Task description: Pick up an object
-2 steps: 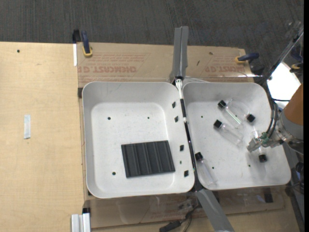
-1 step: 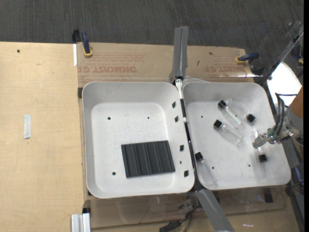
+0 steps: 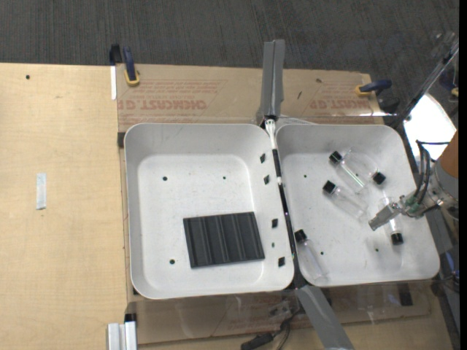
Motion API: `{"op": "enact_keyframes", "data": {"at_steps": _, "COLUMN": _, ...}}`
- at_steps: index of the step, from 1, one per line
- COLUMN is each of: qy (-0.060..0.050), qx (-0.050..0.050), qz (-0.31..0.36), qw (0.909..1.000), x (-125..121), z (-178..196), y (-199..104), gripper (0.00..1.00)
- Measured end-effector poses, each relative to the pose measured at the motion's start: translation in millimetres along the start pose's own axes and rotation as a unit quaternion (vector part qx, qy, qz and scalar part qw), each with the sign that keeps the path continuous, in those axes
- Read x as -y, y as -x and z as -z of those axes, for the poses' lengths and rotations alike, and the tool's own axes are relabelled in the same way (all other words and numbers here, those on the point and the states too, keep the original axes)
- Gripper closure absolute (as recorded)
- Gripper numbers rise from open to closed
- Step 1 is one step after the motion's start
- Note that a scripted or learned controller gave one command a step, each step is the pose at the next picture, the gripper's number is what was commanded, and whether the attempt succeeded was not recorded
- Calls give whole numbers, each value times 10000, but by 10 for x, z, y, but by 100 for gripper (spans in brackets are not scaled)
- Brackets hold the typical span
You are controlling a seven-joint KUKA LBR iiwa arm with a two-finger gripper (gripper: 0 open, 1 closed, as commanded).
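Note:
The right bin (image 3: 408, 268) holds several clear plastic tubes with black caps. One tube (image 3: 347, 169) with a green line inside lies near the bin's middle top, and a second tube (image 3: 343, 197) lies just below it. A third tube (image 3: 310, 251) rests by the bin's lower left wall. Two more black caps (image 3: 379, 178) (image 3: 396, 238) sit toward the right side. My gripper (image 3: 381, 219) hangs low over the right part of this bin, between the second tube and the lower black cap. I see nothing clearly held in it.
The left bin (image 3: 146, 268) contains a black ribbed rectangular pad (image 3: 222, 239). A grey divider post (image 3: 273, 79) stands between the bins at the back. Clamps (image 3: 125, 64) (image 3: 372, 88) hold the cardboard sheet behind the bins. A wooden tabletop (image 3: 58, 195) lies to the left.

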State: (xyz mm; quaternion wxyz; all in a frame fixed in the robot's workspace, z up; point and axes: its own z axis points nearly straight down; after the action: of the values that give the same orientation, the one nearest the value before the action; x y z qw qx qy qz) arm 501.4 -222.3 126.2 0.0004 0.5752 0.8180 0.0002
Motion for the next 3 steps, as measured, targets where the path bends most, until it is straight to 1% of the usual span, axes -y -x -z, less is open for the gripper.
{"op": "enact_keyframes", "data": {"at_steps": 1, "qy": 3, "qx": 0, "qz": -10, "qw": 10000, "x": -3, "z": 87, "y": 2, "gripper": 100}}
{"op": "enact_keyframes", "data": {"at_steps": 2, "qy": 3, "qx": 1, "qz": -7, "qw": 10000, "x": -3, "z": 88, "y": 3, "gripper": 0}}
{"op": "enact_keyframes", "data": {"at_steps": 3, "qy": 113, "qx": 108, "qz": 203, "qw": 9997, "x": -35, "z": -212, "y": -227, "gripper": 0}}
